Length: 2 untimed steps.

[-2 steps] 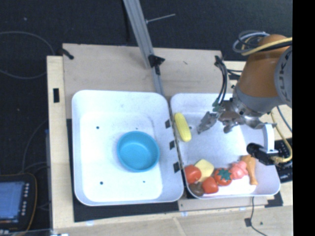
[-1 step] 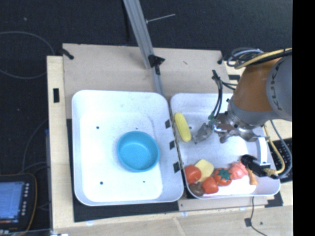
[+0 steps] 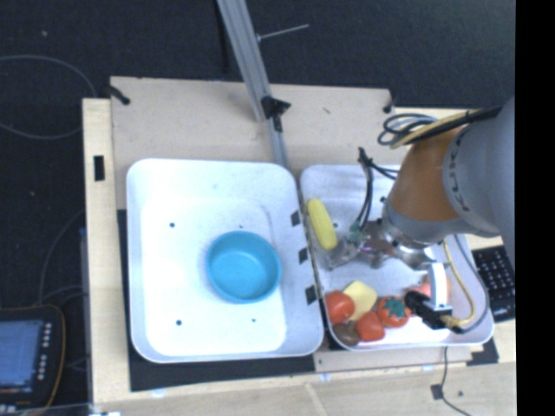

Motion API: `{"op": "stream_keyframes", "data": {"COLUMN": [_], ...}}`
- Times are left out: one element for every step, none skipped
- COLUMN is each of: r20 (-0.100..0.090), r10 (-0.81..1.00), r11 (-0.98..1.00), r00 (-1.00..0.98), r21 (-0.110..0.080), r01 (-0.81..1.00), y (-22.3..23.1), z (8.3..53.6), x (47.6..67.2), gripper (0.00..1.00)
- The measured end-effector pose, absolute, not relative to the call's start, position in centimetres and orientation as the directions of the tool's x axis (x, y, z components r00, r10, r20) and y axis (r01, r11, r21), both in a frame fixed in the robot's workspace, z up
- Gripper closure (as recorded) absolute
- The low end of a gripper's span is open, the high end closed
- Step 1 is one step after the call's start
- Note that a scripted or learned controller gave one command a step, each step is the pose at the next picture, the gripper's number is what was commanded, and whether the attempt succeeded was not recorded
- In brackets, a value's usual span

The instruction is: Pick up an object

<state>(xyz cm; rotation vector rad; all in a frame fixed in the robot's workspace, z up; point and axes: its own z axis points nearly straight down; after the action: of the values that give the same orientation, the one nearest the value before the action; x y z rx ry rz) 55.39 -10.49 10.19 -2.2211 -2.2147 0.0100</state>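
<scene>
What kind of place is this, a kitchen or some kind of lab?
Most likely a robot lab bench: a grey arm reaches over two white bins, one holding toy food such as a corn cob, the other a blue bowl.

Grey arm (image 3: 451, 180), tool (image 3: 354, 248) lowered, wrist bent.

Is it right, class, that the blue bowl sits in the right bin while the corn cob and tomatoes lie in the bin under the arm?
Not quite. The camera view shows the blue bowl in the left bin, not the right. The rest holds: the corn cob and tomatoes lie in the right bin, under the arm.
</scene>
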Motion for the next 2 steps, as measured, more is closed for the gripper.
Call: {"op": "stream_keyframes", "data": {"r20": [0.002, 0.001], "r10": [1.0, 1.0], "r11": [-0.013, 0.005], "r00": [0.013, -0.005], "r21": [0.003, 0.005], "r01": [1.0, 1.0], "y": [-10.5, -10.2], "z": [11.9, 17.7], "x": [55.7, 56.8], "gripper": [1.0, 1.0]}}
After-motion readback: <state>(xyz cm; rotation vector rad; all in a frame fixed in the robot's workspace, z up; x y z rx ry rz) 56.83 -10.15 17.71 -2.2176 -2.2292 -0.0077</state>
